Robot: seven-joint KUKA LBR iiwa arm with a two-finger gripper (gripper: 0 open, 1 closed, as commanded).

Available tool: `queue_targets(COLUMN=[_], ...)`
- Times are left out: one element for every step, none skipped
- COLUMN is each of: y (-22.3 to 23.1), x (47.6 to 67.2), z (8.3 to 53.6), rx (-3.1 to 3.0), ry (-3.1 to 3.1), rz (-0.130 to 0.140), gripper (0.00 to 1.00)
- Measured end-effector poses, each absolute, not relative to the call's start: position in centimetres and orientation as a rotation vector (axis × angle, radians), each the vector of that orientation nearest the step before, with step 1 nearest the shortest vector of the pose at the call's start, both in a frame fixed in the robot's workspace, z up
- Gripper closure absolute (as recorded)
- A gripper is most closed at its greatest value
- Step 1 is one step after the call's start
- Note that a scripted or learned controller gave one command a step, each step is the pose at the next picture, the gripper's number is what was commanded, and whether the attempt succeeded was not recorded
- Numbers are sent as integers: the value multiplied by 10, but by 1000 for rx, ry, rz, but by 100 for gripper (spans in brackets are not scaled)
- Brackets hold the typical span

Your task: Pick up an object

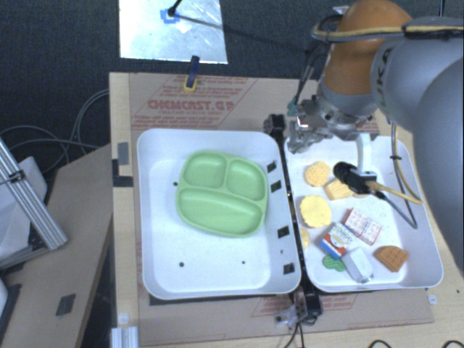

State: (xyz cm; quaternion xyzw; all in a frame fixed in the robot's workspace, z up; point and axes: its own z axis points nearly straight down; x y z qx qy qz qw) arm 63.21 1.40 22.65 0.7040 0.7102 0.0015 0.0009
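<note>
Objects (pixel 335 223) for picking all lie in the right-hand white bin (pixel 424 249), loosely clustered towards its left and near side. The only writing I can read is on the brown cardboard sheet (pixel 239 96) under both bins: large red letters that look like "CHEMCAST GP", with finer red lines around them too small to make out. A red-and-white box (pixel 362 225) in that bin carries print, but it is too small to read, and the same goes for the blue, red and white packet (pixel 333 242) just beside it.

Also in that bin, a round yellow cracker (pixel 317 173) sits near the far end, with a squarish yellow piece (pixel 337 190) close by on its near side and a plain yellow disc (pixel 315 210) below those. At the near edge lie a small green piece (pixel 332 262), a pale grey lump (pixel 357 266) touching the packet, and an orange-brown waffle-patterned wedge (pixel 391 257) a little apart to the right.

The left-hand bin (pixel 156 259) holds one thing, a light green divided plate (pixel 221 194) with three compartments, lying flat near the middle.

The gripper (pixel 297 142) hangs over the far left corner of the right-hand bin, near the round cracker but not on it. From here I cannot tell whether it is released or clenched, and I see nothing held in it. Above it the arm (pixel 420 78) shows its orange band (pixel 366 20).
</note>
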Motion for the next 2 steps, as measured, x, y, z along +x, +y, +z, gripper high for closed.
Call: queue_targets(y=[64,103], x=[633,653], z=[228,226], rx=[2211,2212], ry=[2229,2228], rz=[5,6], gripper=[100,100])
